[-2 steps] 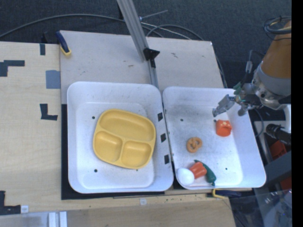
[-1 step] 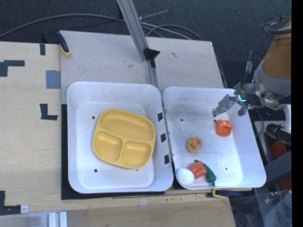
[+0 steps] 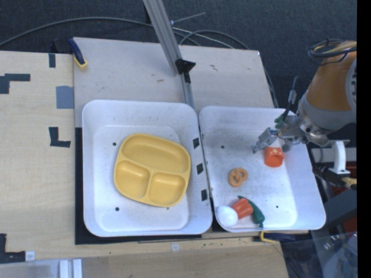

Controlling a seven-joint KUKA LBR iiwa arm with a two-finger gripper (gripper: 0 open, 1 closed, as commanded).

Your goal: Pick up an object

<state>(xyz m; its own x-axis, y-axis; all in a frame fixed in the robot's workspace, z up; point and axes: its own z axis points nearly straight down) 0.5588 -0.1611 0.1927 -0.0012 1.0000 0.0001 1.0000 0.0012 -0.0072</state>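
In the right bin (image 3: 301,213) an orange-red block (image 3: 273,157) lies near the right wall. My gripper (image 3: 272,145) hangs just above its far side, open, one fingertip to the block's left and the other at its upper right. Nothing sits between the fingers. A small brown pretzel-like ring (image 3: 237,177) lies near the bin's middle. A red pepper with a green stem (image 3: 247,208) and a white egg (image 3: 227,215) rest at the bin's near edge.
A yellow divided plate (image 3: 152,169) lies in the left bin (image 3: 93,155). A grey metal pole (image 3: 165,28) slants up from the ridge between the bins. The arm's orange band (image 3: 330,80) stands beyond the right bin's wall.
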